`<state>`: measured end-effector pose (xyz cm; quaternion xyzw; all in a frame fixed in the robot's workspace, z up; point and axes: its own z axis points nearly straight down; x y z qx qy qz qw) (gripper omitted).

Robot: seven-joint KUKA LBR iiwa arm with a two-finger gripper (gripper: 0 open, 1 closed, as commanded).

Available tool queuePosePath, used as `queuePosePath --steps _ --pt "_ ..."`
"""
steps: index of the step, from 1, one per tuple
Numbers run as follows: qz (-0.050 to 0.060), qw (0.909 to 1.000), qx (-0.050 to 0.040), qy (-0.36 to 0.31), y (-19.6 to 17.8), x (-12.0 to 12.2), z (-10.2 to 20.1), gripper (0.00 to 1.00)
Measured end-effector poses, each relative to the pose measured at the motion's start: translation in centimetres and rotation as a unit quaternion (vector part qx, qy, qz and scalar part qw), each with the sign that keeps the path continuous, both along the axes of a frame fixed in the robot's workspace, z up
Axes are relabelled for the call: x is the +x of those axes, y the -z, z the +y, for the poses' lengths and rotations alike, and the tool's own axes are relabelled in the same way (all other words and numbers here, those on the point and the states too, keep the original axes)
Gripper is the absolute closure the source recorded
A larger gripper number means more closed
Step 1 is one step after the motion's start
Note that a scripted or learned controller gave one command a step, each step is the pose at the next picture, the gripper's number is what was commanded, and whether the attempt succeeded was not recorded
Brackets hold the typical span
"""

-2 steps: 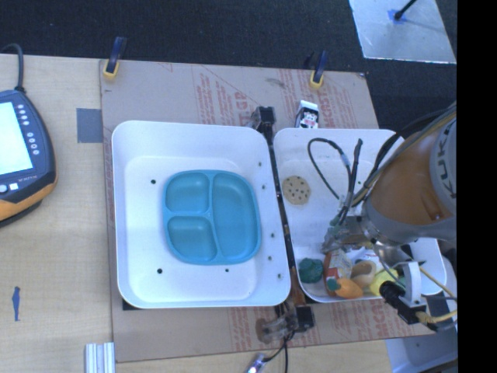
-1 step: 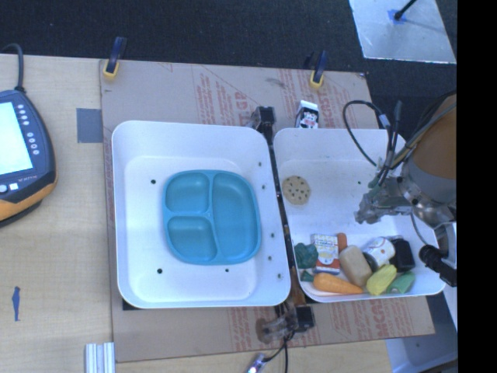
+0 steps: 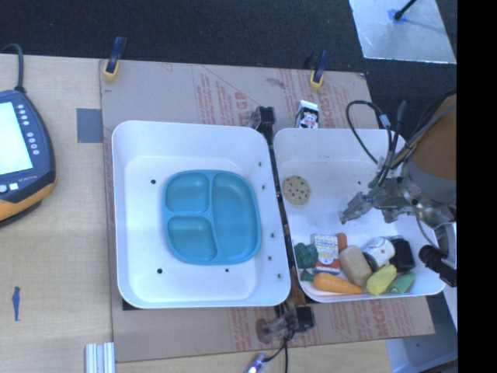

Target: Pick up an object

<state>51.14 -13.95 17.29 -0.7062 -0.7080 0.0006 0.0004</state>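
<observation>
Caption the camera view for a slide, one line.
KUKA arm's gripper hovers in the right bin above a pile of toy food, cookie apart; blue divided plate in the left bin.

Bright even overhead light; white bins slightly washed out; image soft, grainy.

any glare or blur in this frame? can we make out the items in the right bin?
Camera view: sunlight washes the right bin and a floor patch; the left bin with its blue plate looks evenly lit. The hand is soft and blurred. The cookie and carrot stay readable.
</observation>
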Motion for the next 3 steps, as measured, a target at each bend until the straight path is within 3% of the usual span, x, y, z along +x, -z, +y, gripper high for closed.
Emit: queuePosePath --steps 1,2,3 --pt "-0.002 1.0 0.0002 -0.001 7.8 -0.1 0.6 0.0" --pt "-0.003 1.0 0.001 -0.003 6.8 0.0 0.7 1.0" --pt "-0.002 1.0 0.0007 -0.004 6.8 0.0 0.7 0.0"
